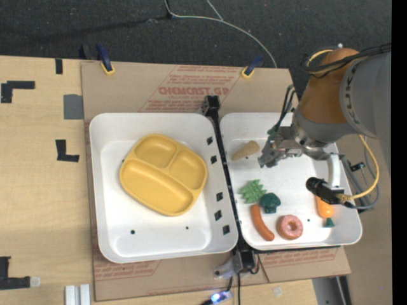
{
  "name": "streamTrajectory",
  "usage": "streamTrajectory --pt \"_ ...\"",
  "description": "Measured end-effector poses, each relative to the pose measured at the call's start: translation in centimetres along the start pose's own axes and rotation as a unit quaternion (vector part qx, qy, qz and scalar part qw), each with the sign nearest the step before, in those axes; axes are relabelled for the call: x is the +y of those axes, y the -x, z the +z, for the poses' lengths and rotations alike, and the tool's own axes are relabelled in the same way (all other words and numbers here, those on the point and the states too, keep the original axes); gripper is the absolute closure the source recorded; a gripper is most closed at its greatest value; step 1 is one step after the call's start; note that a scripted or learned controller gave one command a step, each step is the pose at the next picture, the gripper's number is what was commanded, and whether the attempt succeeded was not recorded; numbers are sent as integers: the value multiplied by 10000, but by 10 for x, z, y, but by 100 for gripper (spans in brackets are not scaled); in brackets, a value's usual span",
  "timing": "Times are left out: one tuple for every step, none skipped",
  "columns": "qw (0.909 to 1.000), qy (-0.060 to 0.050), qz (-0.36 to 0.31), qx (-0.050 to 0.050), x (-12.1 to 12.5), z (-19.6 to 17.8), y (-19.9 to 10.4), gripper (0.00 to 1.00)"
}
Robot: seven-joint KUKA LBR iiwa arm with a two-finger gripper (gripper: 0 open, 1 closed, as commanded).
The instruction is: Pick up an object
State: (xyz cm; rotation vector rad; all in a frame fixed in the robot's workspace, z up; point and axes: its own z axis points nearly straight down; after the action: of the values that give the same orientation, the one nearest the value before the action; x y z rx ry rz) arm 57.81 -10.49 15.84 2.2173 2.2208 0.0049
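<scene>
My gripper (269,156) hangs low over the upper middle of the right bin (254,122). Just left of it lies a tan bread-like piece (245,150), close to the gripper but apart from it. Further toward the front lie a light green leafy piece (252,190), a dark green broccoli (270,202), a reddish sausage (261,223) and a pink donut (290,227). An orange carrot with a green end (325,208) rests by the bin's right wall. Nothing shows in the gripper.
The left bin (105,189) holds a yellow divided plate (163,174) lying at a slant. A black divider (220,170) runs between the two bins. The grey arm with its orange band (327,97) covers the right bin's upper right corner.
</scene>
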Motion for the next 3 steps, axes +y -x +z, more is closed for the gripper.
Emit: streamTrajectory --pt "10000 1 -2 -1 2 -53 -1 100" --pt "10000 -32 -25 9 13 -44 -54 100" --pt "10000 -25 -31 11 22 -57 -110 100"
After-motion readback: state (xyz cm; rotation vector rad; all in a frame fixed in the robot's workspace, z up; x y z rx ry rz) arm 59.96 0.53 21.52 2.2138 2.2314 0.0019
